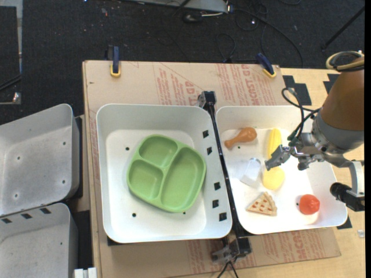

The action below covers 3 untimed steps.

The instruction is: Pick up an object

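The gripper point(288, 158) hangs over the middle of the right bin point(330, 216), its two fingers spread apart with nothing between them. A yellow lemon point(273, 179) lies just below the left fingertip, and a corn cob point(273, 140) lies just above it, toward the bin's far edge. A chicken drumstick point(240, 136) sits near the far left corner, a pizza slice point(262, 204) near the front edge, and a tomato point(309, 204) toward the front right corner.

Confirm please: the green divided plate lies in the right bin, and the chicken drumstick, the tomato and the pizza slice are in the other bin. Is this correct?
Not quite. In the camera view the green divided plate lies in the left bin. The chicken drumstick, the tomato and the pizza slice are in the other bin, the right one.
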{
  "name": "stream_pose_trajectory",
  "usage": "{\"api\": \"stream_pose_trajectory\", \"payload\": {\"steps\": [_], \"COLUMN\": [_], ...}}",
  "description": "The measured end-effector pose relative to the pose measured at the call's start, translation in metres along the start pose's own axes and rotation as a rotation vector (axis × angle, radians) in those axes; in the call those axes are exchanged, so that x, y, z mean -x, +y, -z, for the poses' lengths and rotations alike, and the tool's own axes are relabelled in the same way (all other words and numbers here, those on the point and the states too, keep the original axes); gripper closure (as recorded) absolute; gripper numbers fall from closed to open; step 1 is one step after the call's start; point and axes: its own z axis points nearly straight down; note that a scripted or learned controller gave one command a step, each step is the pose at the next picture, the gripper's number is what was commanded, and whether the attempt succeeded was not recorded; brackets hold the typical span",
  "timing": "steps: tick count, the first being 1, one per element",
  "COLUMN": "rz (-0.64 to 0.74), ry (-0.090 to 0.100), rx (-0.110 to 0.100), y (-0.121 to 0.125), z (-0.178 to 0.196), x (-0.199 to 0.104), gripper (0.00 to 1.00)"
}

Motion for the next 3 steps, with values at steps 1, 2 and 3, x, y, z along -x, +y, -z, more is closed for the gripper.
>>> {"api": "stream_pose_trajectory", "payload": {"steps": [1, 2, 3], "rz": [0.003, 0.001, 0.002], "ry": [-0.002, -0.001, 0.003], "rx": [0.012, 0.007, 0.012], "y": [0.003, -0.002, 0.01], "z": [0.006, -0.05, -0.101], "x": [0.0, -0.01, -0.013], "gripper": [0.0, 0.0, 0.0]}}
